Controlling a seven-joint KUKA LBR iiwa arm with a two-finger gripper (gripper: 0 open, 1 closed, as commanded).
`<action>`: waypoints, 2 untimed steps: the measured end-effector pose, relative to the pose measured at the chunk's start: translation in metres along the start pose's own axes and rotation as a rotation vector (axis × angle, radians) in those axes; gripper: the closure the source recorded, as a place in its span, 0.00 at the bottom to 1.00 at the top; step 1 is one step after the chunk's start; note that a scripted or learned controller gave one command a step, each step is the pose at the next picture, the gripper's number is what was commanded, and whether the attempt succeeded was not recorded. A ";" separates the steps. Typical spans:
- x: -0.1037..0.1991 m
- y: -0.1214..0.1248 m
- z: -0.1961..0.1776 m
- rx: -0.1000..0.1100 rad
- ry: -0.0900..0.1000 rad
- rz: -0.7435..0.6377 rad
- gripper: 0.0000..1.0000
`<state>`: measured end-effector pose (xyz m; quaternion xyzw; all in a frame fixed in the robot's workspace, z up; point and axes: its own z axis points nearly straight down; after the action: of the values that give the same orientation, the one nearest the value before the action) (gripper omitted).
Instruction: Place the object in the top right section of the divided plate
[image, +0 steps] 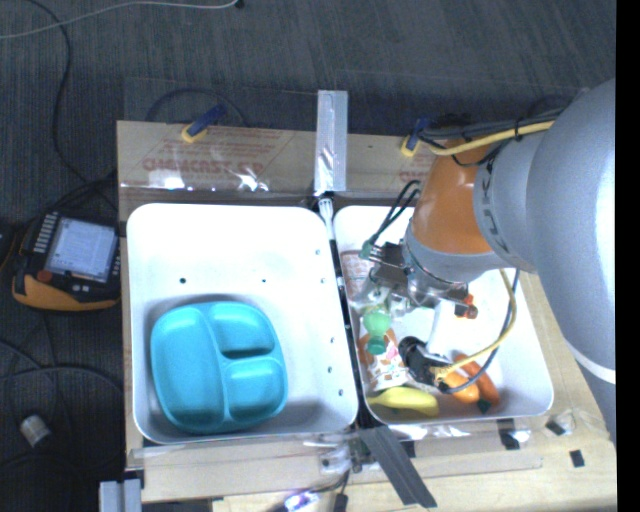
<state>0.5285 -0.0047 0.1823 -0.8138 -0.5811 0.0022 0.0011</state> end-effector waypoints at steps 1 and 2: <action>0.053 -0.053 0.000 0.001 0.000 0.273 1.00; 0.071 -0.056 0.023 -0.022 0.019 0.354 1.00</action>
<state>0.4979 0.0806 0.1597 -0.9035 -0.4285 -0.0115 -0.0026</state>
